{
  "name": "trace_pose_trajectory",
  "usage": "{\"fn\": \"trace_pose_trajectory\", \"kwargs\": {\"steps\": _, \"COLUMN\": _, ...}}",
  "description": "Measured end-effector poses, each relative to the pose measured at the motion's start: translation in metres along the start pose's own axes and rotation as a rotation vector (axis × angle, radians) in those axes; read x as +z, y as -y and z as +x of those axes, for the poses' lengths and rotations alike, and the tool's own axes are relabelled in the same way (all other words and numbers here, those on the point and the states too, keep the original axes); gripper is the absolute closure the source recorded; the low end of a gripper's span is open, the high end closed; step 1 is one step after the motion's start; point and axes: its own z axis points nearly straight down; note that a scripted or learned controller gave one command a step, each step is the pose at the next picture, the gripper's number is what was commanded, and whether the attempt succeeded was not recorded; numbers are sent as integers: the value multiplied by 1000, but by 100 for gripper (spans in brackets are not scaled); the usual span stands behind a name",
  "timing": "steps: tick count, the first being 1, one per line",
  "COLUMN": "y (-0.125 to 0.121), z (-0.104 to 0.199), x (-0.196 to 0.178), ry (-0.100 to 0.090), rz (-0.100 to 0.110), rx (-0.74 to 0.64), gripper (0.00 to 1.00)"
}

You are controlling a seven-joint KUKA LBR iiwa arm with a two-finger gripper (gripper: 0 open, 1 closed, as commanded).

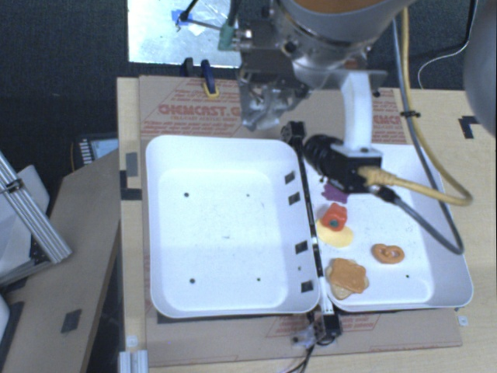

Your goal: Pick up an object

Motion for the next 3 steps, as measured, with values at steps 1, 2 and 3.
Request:
{"fn": "trace_pose_trajectory", "kwargs": {"steps": 1, "y": 0, "z": 0, "x": 0, "ry": 1, "rz": 1, "rx": -1, "gripper": 0}}
{"fn": "trace_pose_trajectory", "kwargs": {"steps": 2, "y": 0, "z": 0, "x": -11, "ry": -2, "rz": -1, "rx": -3, "gripper": 100}}
{"fn": "trace_pose_trajectory", "kwargs": {"steps": 3, "y": -25, "z": -2, "x": 25, "ry": 7, "rz": 6, "rx": 11, "gripper": 100}}
